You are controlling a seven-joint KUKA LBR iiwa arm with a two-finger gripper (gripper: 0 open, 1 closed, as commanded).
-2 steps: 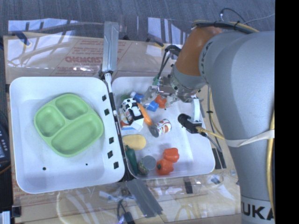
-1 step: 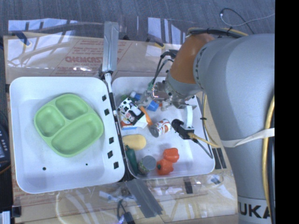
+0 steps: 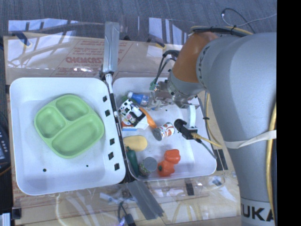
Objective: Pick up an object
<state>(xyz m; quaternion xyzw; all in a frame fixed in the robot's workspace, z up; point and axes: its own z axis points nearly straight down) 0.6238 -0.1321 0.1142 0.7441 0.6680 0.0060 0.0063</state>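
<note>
Down in the right bin (image 3: 200,155), the gripper (image 3: 157,100) sits low over the far end, just beside a blue and white bottle (image 3: 138,98) lying on its side. Whether it is wide, narrow or gripping anything cannot be told, since the wrist and its fittings crowd that spot. The grey arm (image 3: 244,93) carries white lettering low on its body, cut off at the edge, reading "UKA". Behind both bins a sheet of cardboard (image 3: 61,55) bears red print that looks like "CHEMCAST", with smaller lines too faint to read. The things to pick all lie in the right bin: a black and white cow-patterned piece (image 3: 130,112) near the left wall, an orange carrot (image 3: 150,119) touching it, a small red and white can (image 3: 163,131) on its side in the middle, a yellow potato-like lump (image 3: 135,142), a dark green piece (image 3: 133,160) along the left wall, a grey disc (image 3: 149,164) and an orange-red pepper (image 3: 168,163) near the front. The left bin (image 3: 28,173) holds a green divided plate (image 3: 69,125), well apart from the gripper.
</note>
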